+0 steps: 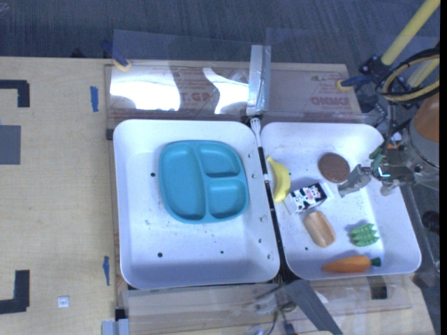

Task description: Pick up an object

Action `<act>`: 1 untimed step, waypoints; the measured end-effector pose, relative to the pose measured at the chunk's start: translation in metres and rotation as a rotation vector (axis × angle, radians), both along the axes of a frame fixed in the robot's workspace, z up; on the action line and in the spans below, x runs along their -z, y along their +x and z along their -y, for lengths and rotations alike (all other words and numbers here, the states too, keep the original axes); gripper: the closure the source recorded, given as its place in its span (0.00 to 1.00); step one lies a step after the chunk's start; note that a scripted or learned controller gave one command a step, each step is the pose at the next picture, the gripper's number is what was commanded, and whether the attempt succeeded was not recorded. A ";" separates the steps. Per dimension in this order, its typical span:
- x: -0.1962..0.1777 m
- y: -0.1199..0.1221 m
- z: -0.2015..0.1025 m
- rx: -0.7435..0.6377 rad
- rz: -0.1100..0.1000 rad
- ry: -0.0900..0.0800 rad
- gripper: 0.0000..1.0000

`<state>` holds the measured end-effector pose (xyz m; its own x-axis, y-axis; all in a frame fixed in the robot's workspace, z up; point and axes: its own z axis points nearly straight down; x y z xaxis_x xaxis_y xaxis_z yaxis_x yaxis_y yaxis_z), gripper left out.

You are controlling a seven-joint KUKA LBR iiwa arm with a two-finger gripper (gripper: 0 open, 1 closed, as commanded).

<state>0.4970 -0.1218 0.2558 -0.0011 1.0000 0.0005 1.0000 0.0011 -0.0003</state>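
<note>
Grey two-finger gripper (356,178) seen right of frame, beside round brown disc (334,167); finger state cannot be told.

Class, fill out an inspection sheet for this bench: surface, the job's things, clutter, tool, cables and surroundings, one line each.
Surface: two white bins side by side; left bin holds a blue divided plate, right bin holds the toys.
Job's things: banana, brown disc, black-and-white carton, bread roll, green pods, carrot, all lying in the right bin.
Clutter: dark specks on the left bin floor.
Tool: tool over the right bin beside the brown disc; nothing seen between its fingers.
Cables: yellow and black hoses at upper right.
Surroundings: wooden bench, blue tape marks.
</note>
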 end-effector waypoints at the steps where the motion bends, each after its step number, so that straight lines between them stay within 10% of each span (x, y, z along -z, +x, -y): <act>1: 0.122 0.004 -0.032 0.248 -0.008 0.001 0.00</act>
<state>0.5011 -0.0903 0.1335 0.2442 0.9697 0.0005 0.9697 -0.2442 -0.0084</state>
